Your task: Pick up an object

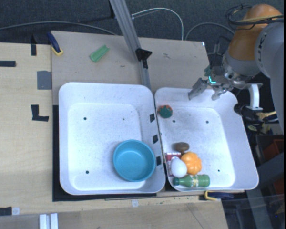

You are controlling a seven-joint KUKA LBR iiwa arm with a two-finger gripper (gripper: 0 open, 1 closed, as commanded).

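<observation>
Grey arm [275, 46] with an orange band, black cables, and dull grey metal fingers [196, 89].

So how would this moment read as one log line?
gripper: open, above right bin far rim | holding: nothing | blue bowl: left bin

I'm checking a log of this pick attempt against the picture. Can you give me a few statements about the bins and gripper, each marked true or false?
1. The blue bowl sits in the left bin. True.
2. The gripper holds the green bottle. False: the bottle lies at the right bin's near edge, far from the gripper.
3. The egg touches the orange. True.
4. The small green and red ball is in the left bin. False: it lies in the right bin's far left corner.
</observation>
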